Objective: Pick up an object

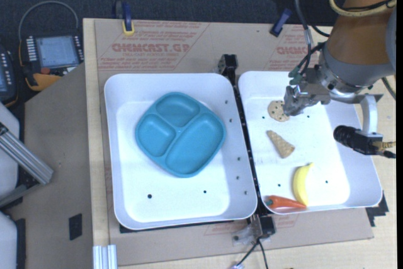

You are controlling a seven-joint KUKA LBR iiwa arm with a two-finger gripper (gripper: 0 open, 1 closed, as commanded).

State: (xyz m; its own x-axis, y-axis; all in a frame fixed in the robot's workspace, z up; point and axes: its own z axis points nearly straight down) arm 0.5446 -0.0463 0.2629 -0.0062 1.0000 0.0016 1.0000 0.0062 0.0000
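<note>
Faintly, "CHEMCAST" print on board (151, 47)

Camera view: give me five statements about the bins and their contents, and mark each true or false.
1. The blue divided plate lies in the left bin. True.
2. The banana lies in the left bin. False: it is in the right bin.
3. The gripper is over the right bin, by the cookie. True.
4. The wedge-shaped tan piece sits on the blue plate. False: it lies on the right bin's floor.
5. The carrot is near the right bin's front edge. True.
</note>
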